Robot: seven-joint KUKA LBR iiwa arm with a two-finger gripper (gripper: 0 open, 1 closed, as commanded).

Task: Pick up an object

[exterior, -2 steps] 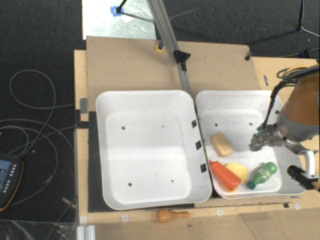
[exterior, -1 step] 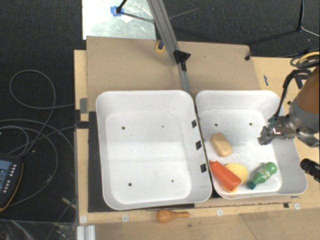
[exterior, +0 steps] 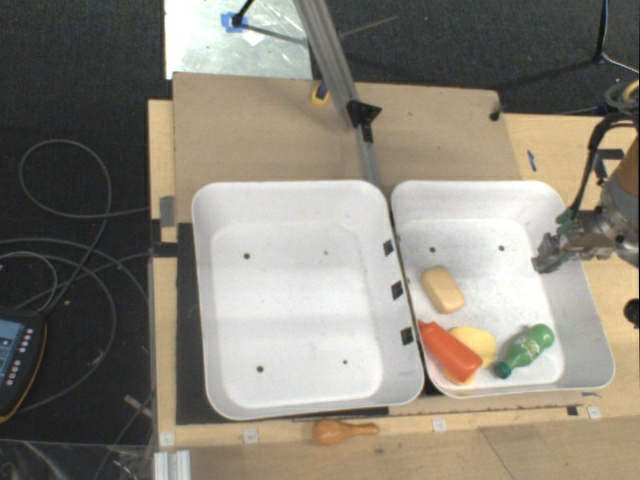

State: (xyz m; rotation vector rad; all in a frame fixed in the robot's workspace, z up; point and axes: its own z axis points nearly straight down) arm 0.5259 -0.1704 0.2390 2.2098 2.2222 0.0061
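Lying in the right bin (exterior: 575, 298), toward its near edge: green bottle (exterior: 524, 350), long axis slanting up to the right, just beside the yellow piece (exterior: 476, 341). Sitting below-left of the gripper (exterior: 550, 253), hovering at the bin's right wall; spread impossible to tell.

In the right white plastic bin (exterior: 470, 200), your open floor is toward 12 o'clock. A tan block (exterior: 442, 290) sits near the middle. At 6 o'clock an orange carrot toy (exterior: 449, 353), yellow lump (exterior: 476, 341) and green bottle (exterior: 524, 350) crowd together.
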